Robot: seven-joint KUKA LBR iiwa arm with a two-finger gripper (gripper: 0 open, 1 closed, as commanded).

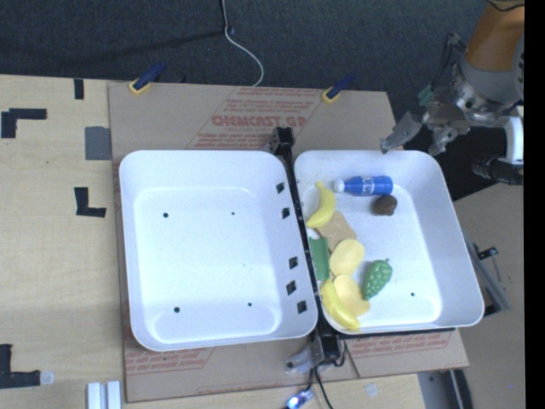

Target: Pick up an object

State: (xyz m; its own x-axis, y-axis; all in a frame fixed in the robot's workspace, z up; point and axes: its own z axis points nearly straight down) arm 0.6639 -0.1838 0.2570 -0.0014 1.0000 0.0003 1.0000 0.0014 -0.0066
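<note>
We see the gripper (415, 137) hovering with its two fingers spread apart and nothing between them, just beyond the far rim of the right bin (443, 228). Inside that bin lie a blue bottle (364, 185), a small brown object (386, 204), a banana (323, 207), a green strawberry-shaped object (376, 278) and several yellow pieces (345, 279), clustered toward the divider with the left bin (204, 245).

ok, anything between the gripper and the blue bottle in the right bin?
Nothing visible. The gripper hangs open above the right bin's far rim, and the blue bottle lies just inside that rim with bare bin floor between. The small brown object sits on the bottle's near side, off the path.
</note>
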